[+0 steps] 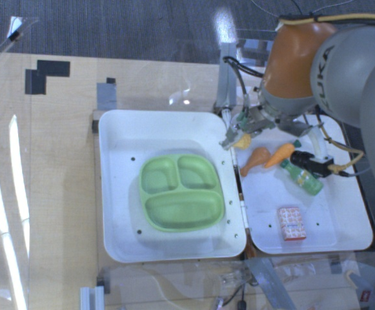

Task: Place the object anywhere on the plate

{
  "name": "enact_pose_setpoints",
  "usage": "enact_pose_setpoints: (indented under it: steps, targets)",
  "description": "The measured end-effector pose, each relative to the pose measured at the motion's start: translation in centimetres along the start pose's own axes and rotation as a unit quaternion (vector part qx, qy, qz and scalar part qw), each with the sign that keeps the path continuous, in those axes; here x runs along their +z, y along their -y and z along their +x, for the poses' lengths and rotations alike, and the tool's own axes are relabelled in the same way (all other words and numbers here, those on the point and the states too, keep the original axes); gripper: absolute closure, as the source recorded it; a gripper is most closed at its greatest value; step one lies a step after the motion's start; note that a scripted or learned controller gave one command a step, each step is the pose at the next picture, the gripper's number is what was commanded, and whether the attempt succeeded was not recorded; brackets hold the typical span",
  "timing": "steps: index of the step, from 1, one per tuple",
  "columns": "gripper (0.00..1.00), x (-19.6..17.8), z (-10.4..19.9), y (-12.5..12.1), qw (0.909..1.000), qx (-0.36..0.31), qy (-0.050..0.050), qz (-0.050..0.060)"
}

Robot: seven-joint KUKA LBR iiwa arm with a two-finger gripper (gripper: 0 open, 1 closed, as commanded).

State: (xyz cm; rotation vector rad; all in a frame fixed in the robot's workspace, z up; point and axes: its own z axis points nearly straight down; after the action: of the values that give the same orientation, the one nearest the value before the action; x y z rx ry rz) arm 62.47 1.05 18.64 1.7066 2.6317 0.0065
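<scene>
White plastic, shallow: two bins are set side by side on a pale wooden bench (51,192). The left bin (119,173) is occupied by a light green divided plate (181,192), on which three compartments are moulded (two small at the far side, one long at the near side); nothing is seen lying on the plate.

In the right bin (342,225) the following are listed: a small yellow item (243,141) at the far left corner, its kind not to be made out; an orange drumstick-shaped toy (255,159) just beside it; an orange carrot-shaped toy (281,154) touching or nearly touching the drumstick; a green bottle (301,176) lying tilted to the right of these; a small red-and-white patterned box (292,223) placed well apart, near the front.

The gripper (237,133) is held low over the far left corner of the right bin, close by the dividing wall and just above the yellow item. Whether its fingers are apart or together cannot be told, and nothing can be made out between them. The grey arm (355,76) with its orange band is seen reaching in from the right.
</scene>
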Motion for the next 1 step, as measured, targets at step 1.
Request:
enact_pose_setpoints:
  steps: [1]
  targets:
    - [1.00,-0.28,9.72,0.26,0.9952,-0.097,-0.001,0.000]
